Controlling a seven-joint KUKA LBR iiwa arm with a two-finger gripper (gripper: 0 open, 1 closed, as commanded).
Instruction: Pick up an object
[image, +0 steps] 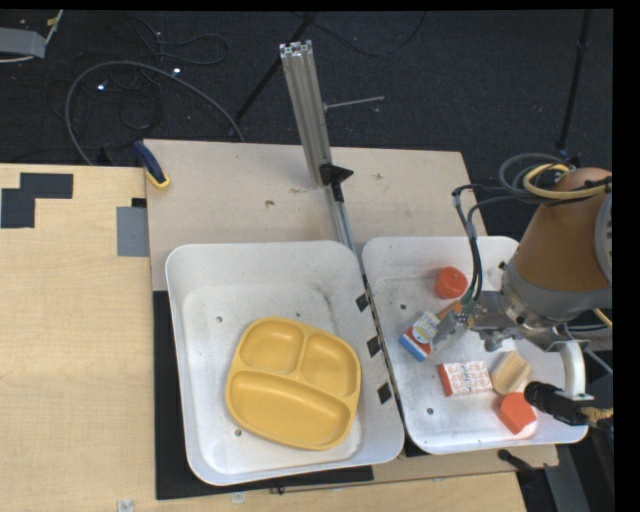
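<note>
A: So, where is the gripper (458, 325) now?

B: Low in the right bin (400, 270), just beside the small carton (420, 337); I cannot tell if it is apart or together, and I see nothing held in it.

A: Which thing should it pick?

B: My guess is the carton, since it is closest; it lies in the right bin, near the wall next to the left bin (200, 300).

A: What else is near the carton?

B: An orange ball (450, 281) sits just behind it; a red and white box (465, 378) lies in front of it; a tan block (510, 373) and a red block (517, 412) are past the box; the yellow plate (294, 382) is well apart, in the left bin.

A: How should it do this well?

B: Come straight down over the middle of the carton; keep clear of the ball and the wall; squeeze the thin sides; then lift slowly, so it does not slip; the carton is tilted, so it may turn.
</note>
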